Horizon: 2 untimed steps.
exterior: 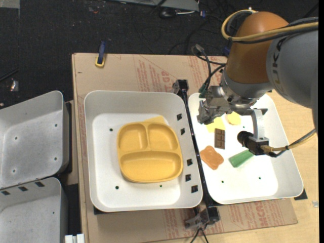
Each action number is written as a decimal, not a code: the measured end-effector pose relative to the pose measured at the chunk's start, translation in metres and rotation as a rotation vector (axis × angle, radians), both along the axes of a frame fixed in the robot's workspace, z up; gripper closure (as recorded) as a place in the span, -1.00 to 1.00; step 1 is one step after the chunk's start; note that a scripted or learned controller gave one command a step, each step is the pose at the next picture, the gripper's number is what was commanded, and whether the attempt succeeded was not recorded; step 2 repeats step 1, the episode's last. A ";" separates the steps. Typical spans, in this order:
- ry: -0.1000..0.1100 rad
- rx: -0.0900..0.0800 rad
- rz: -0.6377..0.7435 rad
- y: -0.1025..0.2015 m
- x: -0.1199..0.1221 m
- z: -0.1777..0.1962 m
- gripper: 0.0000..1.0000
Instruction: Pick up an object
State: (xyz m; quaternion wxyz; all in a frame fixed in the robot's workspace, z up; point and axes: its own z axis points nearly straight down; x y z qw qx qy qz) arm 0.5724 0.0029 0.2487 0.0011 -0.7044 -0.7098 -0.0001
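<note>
My gripper (206, 113) hangs over the upper left part of the right bin (253, 195), below the grey wrist and the orange band (255, 39). Several small objects lie in this bin. Pale yellow pieces (232, 119) sit just right of the gripper. A brown rectangular block (219, 137) lies below it, with an orange block (211, 157) further down and a green object (240, 158) to that block's right. I see nothing held in the gripper.
The left bin (142, 97) holds a yellow divided plate (150, 152). A black divider with clips (190, 135) runs between the bins. A black part on a cable (251, 142) hangs from the arm over the right bin. Grey trays (30, 130) stand at the far left.
</note>
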 end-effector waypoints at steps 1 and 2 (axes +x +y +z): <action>0.002 0.000 0.000 0.048 -0.015 -0.016 1.00; 0.002 0.000 0.000 0.048 -0.015 -0.016 1.00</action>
